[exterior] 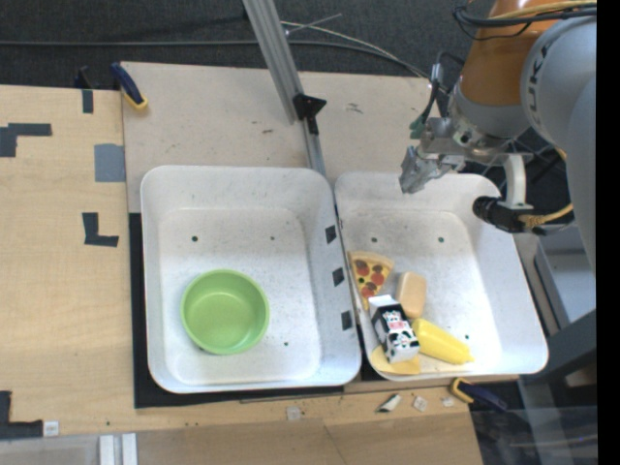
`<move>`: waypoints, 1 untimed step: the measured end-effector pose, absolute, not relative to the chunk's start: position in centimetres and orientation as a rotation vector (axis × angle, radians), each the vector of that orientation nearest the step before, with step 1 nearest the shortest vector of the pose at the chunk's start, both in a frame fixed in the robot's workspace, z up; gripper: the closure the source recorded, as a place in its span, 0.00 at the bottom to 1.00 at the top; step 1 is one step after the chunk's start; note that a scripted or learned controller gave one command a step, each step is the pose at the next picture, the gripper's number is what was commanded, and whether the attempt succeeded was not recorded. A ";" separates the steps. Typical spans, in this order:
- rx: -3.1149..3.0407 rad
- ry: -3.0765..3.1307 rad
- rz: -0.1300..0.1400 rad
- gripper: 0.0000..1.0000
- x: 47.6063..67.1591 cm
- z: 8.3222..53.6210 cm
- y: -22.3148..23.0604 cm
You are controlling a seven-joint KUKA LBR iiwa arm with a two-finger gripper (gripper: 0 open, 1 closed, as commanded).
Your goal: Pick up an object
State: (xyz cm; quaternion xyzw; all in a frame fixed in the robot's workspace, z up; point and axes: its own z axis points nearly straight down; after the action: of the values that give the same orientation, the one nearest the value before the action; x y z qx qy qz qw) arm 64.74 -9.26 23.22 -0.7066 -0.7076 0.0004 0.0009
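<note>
Right-hand shallow white plastic bin [504, 289], contents: a cluster of small items gathered toward its near-left corner. Item one, a flat triangular toy pizza slice with red dots [370, 274], lying farthest from the bin's near edge. Item two, a tan rounded block like a bread piece [413, 293], just beside the pizza slice on its right. Item three, a small black-and-white carton with a red label [394, 326], just below these and touching the tan block. Item four, a yellow elongated plastic piece [442, 343], lying against the carton's right side near the bin's near edge, with a pale yellow flat piece [400, 363] showing under the carton. Grey two-finger gripper [415, 176], above the far rim of this bin, well apart from the cluster, nothing between its fingers; whether they stand apart or together cannot be told. Left-hand shallow white plastic bin [165, 260], touching the right-hand bin along one side: one round light-green plastic bowl [225, 311], upright, in its near-left part.
</note>
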 end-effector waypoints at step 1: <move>-2.218 -2.222 0.001 0.00 64.7 23.2 -9.3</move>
State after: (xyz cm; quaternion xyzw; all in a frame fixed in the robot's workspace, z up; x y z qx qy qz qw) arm 64.74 -9.26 23.22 -0.7066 -0.7076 0.0004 0.0009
